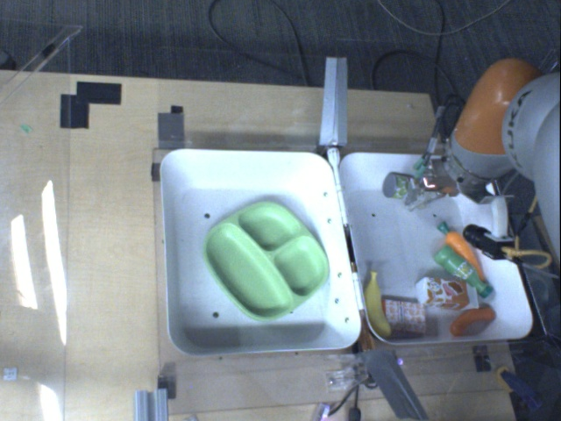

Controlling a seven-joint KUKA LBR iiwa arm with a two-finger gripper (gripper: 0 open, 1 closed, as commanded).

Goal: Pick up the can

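Beside pincer (pixel 427 185), can (pixel 399 185) on its side, long axis left-right

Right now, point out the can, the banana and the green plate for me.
can (pixel 399 185): camera view, on its side wall.
banana (pixel 376 305): camera view, mid-length of its peel.
green plate (pixel 266 258): camera view, on the ridge between its compartments.

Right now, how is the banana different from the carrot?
The banana is yellow and curved; the carrot is orange and straighter. The banana lies along the right bin's left wall, while the carrot lies further right, beside the green bottle. Both lie flat in the same bin.
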